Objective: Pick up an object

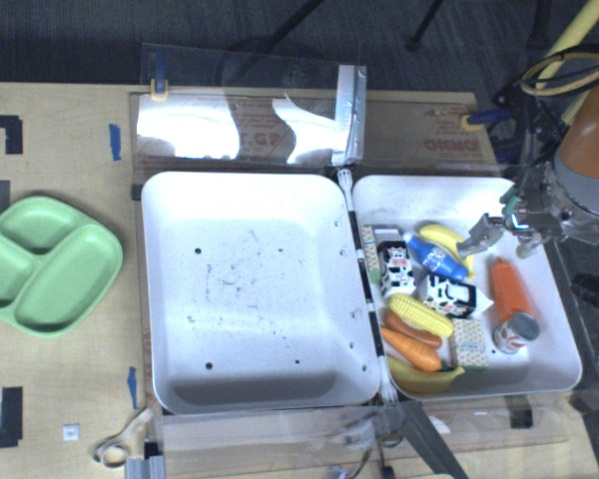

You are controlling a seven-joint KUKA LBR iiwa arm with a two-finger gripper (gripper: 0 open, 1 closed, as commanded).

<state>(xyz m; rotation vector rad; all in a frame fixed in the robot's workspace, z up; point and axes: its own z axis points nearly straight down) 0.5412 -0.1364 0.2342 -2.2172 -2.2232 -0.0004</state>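
Reaching in from the right, the grey arm [584,183] with its orange band hangs over the upper right corner of the right bin [569,362]. Its gripper [499,230] points leftward and down into that bin, above the white floor near the back wall. Whether its fingers are spread or closed cannot be told from this angle, and nothing is seen between them.

Just left of and slightly below the gripper lie a yellow banana-like toy [441,238] and a blue bottle [439,259], the bottle's long axis running from upper left to lower right. An orange carrot-shaped piece [507,287] lies just below the gripper, its long axis nearly straight up and down the view, with a silver can [514,332] touching its lower end. Further to the left, near the wall between the bins, sit a black-and-white patterned box [449,295], a yellow corn cob [417,315] lying aslant, and two orange carrots [411,345] beneath it, pointing down to the right.

The left bin [250,277] stands beside it on the desk [60,148], and a green divided plate [45,264] rests well apart at the left.
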